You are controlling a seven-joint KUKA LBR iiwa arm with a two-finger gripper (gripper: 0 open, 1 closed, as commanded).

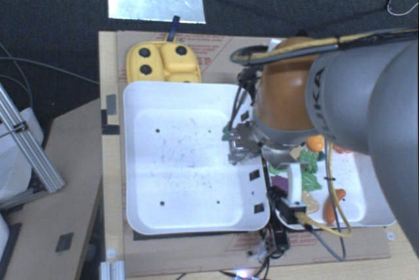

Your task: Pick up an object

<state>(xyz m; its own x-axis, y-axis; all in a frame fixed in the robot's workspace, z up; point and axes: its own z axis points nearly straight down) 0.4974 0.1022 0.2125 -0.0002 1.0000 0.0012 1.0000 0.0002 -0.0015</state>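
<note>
My own grey arm (353, 95) hides most of the right bin (366, 207); green, orange toys (313, 154) peek out. Whether my claw (237, 144) is wide or narrow, I cannot tell.

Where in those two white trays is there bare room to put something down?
The left shallow white bin has a bare floor from its far wall beside the yellow plastic controller to its near rim. The right white bin is crowded: orange, green and purple items lie under the grey arm, leaving one bare patch at its near right corner.
</note>
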